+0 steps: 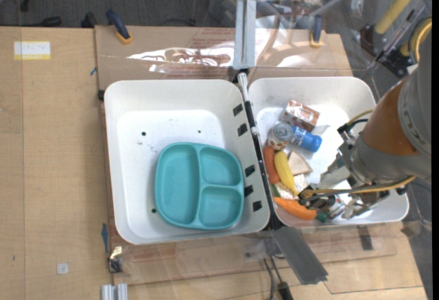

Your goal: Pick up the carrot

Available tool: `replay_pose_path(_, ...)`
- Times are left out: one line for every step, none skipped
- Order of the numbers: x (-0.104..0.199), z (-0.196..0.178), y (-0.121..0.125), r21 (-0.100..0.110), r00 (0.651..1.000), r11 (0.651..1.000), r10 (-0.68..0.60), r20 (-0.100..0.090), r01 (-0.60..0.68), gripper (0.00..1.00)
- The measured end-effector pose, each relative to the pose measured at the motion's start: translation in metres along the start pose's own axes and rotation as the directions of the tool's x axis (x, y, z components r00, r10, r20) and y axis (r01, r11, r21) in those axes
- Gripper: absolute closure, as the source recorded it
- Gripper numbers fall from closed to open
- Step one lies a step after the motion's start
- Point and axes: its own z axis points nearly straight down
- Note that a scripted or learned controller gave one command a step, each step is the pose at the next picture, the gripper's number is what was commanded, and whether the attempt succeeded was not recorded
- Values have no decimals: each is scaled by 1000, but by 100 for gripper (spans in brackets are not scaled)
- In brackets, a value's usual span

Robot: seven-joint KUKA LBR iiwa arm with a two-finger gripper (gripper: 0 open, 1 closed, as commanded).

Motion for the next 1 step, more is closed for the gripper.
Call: replay_pose_path(0,0,0,0,1000,1000,1,0,-1,0)
